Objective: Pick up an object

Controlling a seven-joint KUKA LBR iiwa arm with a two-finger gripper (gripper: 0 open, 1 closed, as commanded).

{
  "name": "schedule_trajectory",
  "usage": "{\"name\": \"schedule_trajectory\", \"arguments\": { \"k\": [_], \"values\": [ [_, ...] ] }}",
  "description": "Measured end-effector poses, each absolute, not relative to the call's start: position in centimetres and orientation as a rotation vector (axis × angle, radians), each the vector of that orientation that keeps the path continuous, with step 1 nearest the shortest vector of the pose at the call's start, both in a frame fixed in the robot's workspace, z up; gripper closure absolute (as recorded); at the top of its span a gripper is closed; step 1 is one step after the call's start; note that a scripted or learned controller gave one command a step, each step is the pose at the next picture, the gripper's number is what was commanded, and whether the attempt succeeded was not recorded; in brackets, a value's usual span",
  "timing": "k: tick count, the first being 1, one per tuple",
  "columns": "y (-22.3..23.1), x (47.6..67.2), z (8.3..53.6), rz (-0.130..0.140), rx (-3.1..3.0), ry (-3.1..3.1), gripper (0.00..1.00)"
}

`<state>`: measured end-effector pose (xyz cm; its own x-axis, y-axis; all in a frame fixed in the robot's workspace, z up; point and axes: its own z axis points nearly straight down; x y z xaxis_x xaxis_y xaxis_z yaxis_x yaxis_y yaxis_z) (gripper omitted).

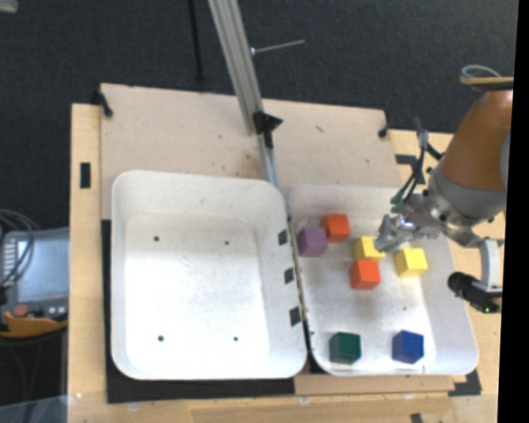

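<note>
The right bin (443, 348) holds several small blocks. A purple block (312, 240) and an orange block (337, 226) sit near its left wall. A yellow block (366, 249) lies just above a second orange block (365, 274), and another yellow block (410, 261) sits to their right. A green block (346, 347) and a blue block (408, 345) rest near the front wall. My gripper (389, 236) hangs low over the bin, its tip right beside the first yellow block, between the two yellow ones.
The left bin (139, 244) lies beside the right one, with a divider edge (292, 270) between them. A slanted metal pole (241, 63) rises from the back of the bench. A monitor and cables (27, 273) sit off the bench at left.
</note>
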<state>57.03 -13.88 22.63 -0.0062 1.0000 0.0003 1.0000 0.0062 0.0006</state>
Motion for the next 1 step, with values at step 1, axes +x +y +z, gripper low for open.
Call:
{"name": "schedule_trajectory", "arguments": {
  "k": [1],
  "values": [
    [-8.12,58.33,22.11,0.0,2.215,2.231,1.0]
  ]
}}
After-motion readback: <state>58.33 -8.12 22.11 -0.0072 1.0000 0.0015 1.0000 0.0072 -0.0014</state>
